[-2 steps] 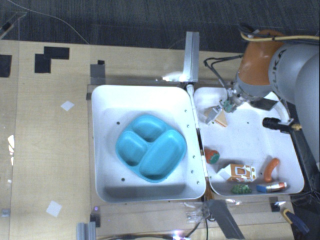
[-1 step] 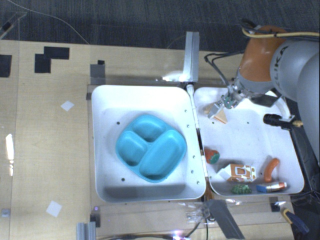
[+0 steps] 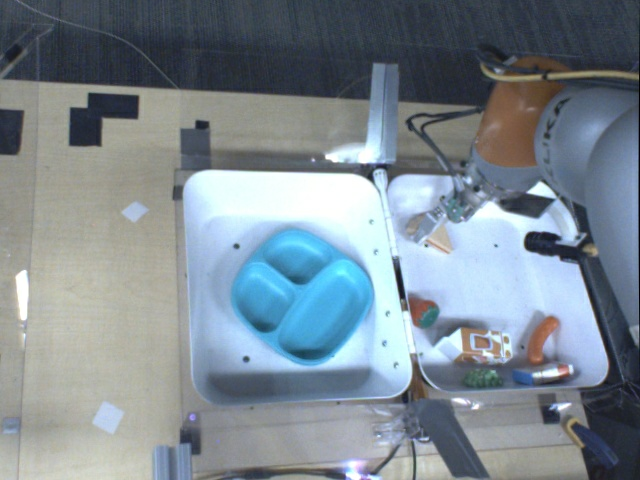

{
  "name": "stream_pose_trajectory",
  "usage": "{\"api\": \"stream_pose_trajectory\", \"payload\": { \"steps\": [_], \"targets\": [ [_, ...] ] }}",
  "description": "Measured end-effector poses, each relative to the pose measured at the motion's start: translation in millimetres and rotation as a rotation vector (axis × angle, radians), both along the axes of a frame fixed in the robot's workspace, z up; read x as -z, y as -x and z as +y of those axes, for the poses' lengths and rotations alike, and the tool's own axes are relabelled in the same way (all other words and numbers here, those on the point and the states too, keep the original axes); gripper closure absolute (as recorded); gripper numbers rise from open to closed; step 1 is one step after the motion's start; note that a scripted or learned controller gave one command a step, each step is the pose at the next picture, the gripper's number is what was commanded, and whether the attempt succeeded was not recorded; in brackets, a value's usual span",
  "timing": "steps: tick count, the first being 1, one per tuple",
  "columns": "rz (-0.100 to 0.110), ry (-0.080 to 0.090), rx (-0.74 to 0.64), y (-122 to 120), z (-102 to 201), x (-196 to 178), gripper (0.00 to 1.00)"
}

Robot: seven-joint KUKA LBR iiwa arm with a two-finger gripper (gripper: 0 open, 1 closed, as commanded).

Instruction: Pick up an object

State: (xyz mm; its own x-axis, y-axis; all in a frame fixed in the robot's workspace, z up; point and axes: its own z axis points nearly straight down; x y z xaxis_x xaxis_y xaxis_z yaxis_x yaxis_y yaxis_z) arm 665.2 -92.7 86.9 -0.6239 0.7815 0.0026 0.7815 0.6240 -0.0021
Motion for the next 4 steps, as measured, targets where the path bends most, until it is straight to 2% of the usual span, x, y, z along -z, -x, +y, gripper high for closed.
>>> {"api": "stream_pose_trajectory", "payload": {
  "steps": [1,2,3,4],
  "targets": [
    [-0.01,0.001,0.099,13.6,3.5,-8.8,1.0],
    [0.005,0.0,0.082,-2.4,3.8,0.2,1.0],
    [-0.01,0.001,0.163,-5.1,65.0,-52.1,1.0],
    [-0.02,0.015,0.175,-6.4,52.2,-55.7,0.0]
  ]
}}
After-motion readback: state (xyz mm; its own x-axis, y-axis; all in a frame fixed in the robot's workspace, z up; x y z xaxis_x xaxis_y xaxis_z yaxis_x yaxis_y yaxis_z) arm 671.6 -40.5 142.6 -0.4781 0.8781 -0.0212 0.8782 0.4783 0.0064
